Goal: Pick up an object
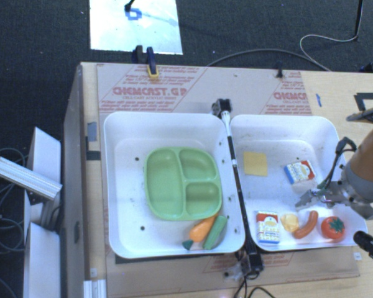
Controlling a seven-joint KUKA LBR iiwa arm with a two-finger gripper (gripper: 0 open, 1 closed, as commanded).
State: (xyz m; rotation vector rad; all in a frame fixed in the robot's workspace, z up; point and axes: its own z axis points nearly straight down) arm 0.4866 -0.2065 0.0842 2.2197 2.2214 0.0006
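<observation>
Worktop (174, 85): two white bins. Left bin (121, 166): one green divided plate (181, 184), one carrot (201, 229), one green vegetable (215, 233). Right bin (286, 135): one cheese slice (255, 164), one small blue-white carton (299, 172), one red box (268, 226), one yellowish piece (290, 222), one sausage (306, 224), one tomato (332, 228). Gripper (317, 196) above the sausage (jaws' opening cannot be told)

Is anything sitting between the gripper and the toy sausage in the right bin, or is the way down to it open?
Nothing visible lies between them. The gripper hangs over the right bin, just above the sausage in the picture. The tomato sits close on the sausage's right and the small yellow piece on its left, both beside it rather than across the path.
</observation>
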